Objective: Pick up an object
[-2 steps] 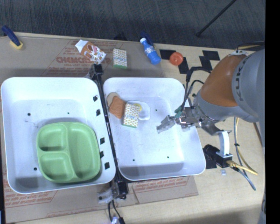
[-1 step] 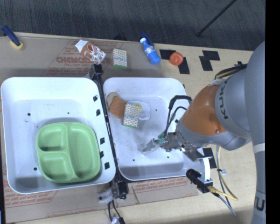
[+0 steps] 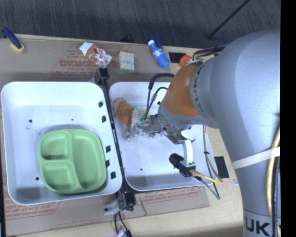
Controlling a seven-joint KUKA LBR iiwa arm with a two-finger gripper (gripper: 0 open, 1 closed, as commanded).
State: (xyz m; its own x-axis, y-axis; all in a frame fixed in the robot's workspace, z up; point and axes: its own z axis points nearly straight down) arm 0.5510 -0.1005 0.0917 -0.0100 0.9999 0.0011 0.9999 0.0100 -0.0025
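Cardboard-covered bench with two white bins side by side. Arm (image 3: 227, 93) bends steeply down from the right into the right bin (image 3: 158, 177), bringing the claw (image 3: 147, 126) low over the task's things: a brown lump (image 3: 122, 111) and wrapped packet (image 3: 137, 117) just left of it. Claw opening cannot be told. Green tray (image 3: 71, 160) lies well left.

A pale green divided plate (image 3: 72, 160) is seen in the white left bin (image 3: 19, 98); a brown object (image 3: 122, 111) at eleven o'clock in the white right bin (image 3: 153, 179); a blue bottle (image 3: 159, 54) on the tan desk (image 3: 49, 65).
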